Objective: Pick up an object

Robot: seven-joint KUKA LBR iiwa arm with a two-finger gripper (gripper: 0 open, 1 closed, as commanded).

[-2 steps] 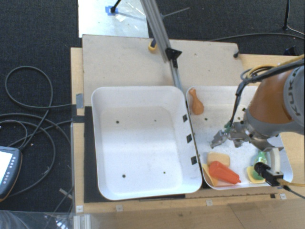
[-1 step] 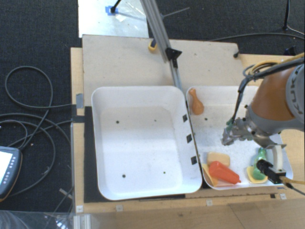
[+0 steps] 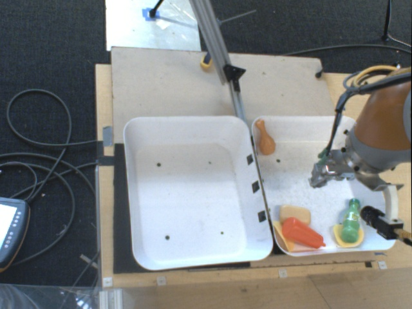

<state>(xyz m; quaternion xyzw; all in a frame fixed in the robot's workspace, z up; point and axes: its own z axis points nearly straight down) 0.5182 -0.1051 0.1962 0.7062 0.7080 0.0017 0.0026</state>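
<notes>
Over the right bin (image 3: 302, 129), the gripper (image 3: 320, 176) hangs above bare floor, and I cannot tell its grip state (nothing visibly held). Nearest targets lie toward the bin's front edge: a red carrot (image 3: 302, 233), a tan block (image 3: 295, 214) and a green bottle (image 3: 350, 222). Centre over one before descending, since they crowd together.

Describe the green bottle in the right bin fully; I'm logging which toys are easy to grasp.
The green bottle is small and looks like glossy plastic, with a narrow neck and paler cap pointing toward the bin's far side. It lies near the front right corner of the right bin, its lower end resting on a flat yellow piece. The gripper hangs apart from it, further back and left. Nothing else touches it that I can see.
</notes>
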